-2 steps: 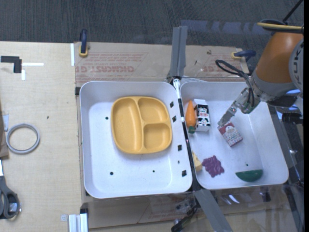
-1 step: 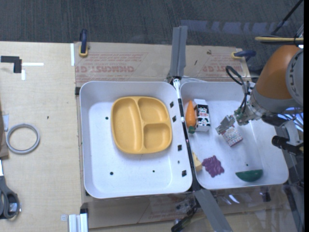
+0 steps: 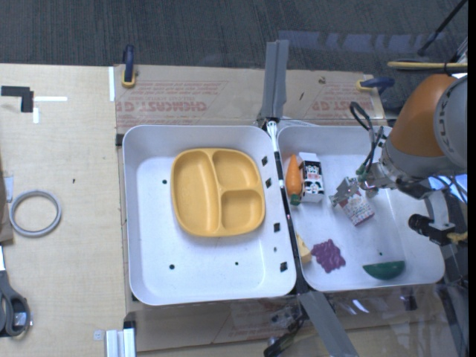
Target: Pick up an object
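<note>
My gripper [image 3: 345, 193] hangs low over the middle of the right bin [image 3: 416, 270], reaching in from the right. Just below and right of it lies a small pink-and-white patterned box [image 3: 361, 213], touching or very close to the gripper's tip. To its left stand an orange carrot [image 3: 294, 175] and a white carton with dark print [image 3: 312, 178], side by side. A purple bunch of grapes [image 3: 328, 254] and a dark green piece [image 3: 384, 270] lie near the bin's front wall.
The left bin [image 3: 145, 266] bears a yellow divided plate [image 3: 218, 192]. A yellow piece [image 3: 303, 250] is wedged at the right bin's left wall. The grey arm with its orange band [image 3: 420, 125] crosses the right bin's far right corner. A roll of tape [image 3: 33, 213] lies on the bench at left.
</note>
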`<state>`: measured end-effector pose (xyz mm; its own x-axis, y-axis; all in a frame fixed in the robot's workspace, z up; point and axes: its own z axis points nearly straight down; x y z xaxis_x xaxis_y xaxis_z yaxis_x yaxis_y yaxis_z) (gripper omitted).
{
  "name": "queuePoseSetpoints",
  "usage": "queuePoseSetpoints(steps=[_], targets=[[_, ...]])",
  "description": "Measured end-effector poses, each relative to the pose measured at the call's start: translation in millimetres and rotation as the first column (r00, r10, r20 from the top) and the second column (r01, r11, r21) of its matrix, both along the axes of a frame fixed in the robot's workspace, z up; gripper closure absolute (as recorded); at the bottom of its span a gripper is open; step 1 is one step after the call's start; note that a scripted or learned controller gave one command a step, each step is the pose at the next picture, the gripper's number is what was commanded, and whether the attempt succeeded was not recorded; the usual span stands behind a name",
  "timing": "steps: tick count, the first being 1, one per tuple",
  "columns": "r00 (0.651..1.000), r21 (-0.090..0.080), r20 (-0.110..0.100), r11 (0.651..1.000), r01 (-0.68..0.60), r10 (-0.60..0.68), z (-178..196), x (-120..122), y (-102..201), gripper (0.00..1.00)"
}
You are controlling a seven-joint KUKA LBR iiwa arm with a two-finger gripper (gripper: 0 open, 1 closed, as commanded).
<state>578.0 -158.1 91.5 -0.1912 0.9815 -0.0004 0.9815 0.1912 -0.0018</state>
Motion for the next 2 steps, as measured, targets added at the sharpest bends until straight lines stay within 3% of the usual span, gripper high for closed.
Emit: queuePoseSetpoints(steps=[1, 2], targets=[[1.000, -0.002, 0.000, 1.000, -0.003, 0.003, 9, 0, 0, 1.00], [0.990, 0.000, 0.002, 0.990, -0.142, 0.142, 100, -36, 74, 1.00]])
